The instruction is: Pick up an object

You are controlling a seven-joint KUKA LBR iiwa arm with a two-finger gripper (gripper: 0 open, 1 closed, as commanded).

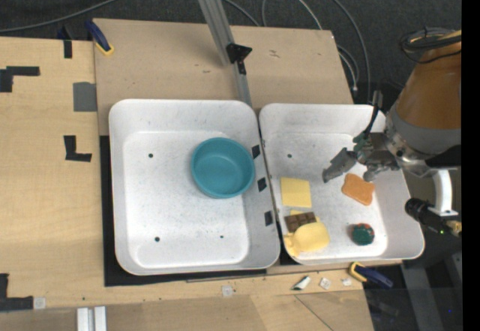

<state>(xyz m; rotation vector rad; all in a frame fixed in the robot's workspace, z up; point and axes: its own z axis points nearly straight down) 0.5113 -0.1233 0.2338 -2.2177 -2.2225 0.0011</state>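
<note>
My gripper (352, 171) hovers over the right bin (315, 123), its two fingers spread open with nothing between them. Just below it, near the right-hand finger, lies an orange wedge-shaped piece (358, 189). A pale yellow square (295, 192) rests left of the gripper on the bin floor. Toward the front of that bin I see a small brown block (300, 220), a yellow lump (310, 237) and a small dark green ball (363, 233). In the left bin (135, 187) sits a blue bowl (221, 167).
The arm's grey and orange body (431, 108) overhangs the right bin's right rim. A slanted metal pole (217, 18) stands behind the bins. Cables lie across the back, and small clips sit near the bench's front edge (322, 283).
</note>
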